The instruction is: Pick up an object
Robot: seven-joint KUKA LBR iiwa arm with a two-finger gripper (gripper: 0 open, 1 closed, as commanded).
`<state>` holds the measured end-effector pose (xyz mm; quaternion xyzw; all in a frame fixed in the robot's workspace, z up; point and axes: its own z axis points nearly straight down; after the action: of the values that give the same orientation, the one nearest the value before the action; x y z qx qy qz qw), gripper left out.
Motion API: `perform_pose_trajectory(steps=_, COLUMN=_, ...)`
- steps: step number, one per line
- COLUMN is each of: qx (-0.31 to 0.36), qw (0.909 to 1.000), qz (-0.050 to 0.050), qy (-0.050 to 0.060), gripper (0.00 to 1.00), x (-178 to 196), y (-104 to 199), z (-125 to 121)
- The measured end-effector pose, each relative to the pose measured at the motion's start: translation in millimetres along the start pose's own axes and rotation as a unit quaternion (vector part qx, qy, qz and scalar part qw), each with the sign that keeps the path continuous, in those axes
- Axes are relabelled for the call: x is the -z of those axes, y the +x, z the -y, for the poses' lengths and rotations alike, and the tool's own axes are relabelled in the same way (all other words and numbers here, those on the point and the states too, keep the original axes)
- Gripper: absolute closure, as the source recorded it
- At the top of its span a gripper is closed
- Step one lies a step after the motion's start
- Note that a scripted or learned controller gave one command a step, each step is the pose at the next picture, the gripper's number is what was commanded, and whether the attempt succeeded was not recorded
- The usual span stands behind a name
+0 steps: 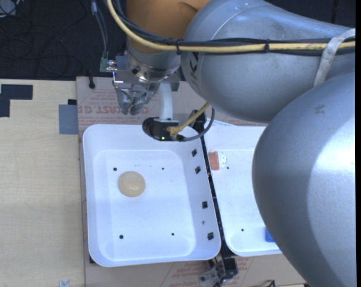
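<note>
1. Gripper [134, 105] hangs above the far edge of the left bin [96, 190], near its far left corner; we see its fingers drawn close together with nothing between them.
2. We find a round, pale tan object [132, 184] lying flat on the left bin's floor, toward the left wall and somewhat nearer the far edge. It sits well apart from the gripper.
3. We note a small reddish-orange object [214, 161] in the right bin [240, 244], just beside its left wall near the far edge; its shape is hard to make out.
4. We see a blue object [269, 236] near the right bin's near edge, mostly hidden behind the arm [288, 70].
5. The arm's grey bulk covers most of the right bin, so we cannot tell what else lies there.
6. A dark fitting with a cable [168, 129] overhangs the left bin's far right corner.
</note>
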<state>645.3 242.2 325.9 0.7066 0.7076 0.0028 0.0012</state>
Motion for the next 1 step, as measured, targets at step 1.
perform_pose_trajectory(steps=1, qx=0.0, qw=1.0, qz=0.003, qy=0.008, gripper=1.0, x=-76.4, y=1.7, z=3.5)
